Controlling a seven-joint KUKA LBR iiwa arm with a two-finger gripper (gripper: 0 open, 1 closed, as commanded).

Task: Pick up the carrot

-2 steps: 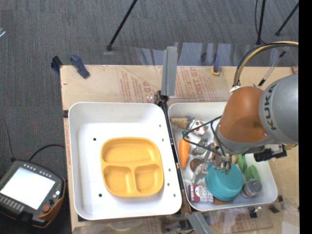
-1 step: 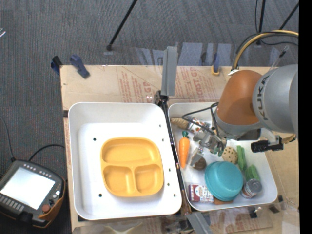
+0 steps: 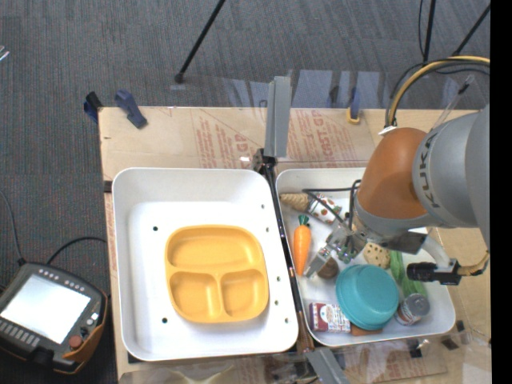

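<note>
I am hovering my tool [image 3: 334, 254] low in the right bin [image 3: 445, 320], just beside the carrot [image 3: 302, 246], and I am judging its fingers to be spread with nothing between them, though they are small and partly blurred. The carrot is lying lengthwise against the bin's left wall, green top pointing away from the camera, orange body tapering toward the near side. I am taking it for a light, stiff toy with a smooth, somewhat slippery skin, so I am favouring a pinch across the thick middle, where the taper will not squeeze it out. Room is tight: the wall is crowding one side, and a brown lump [image 3: 327, 269] and the teal bowl [image 3: 367, 296] are sitting near the tip. Straight up looks open, and the left bin with its yellow divided plate [image 3: 217, 274] is lying well apart.
</note>
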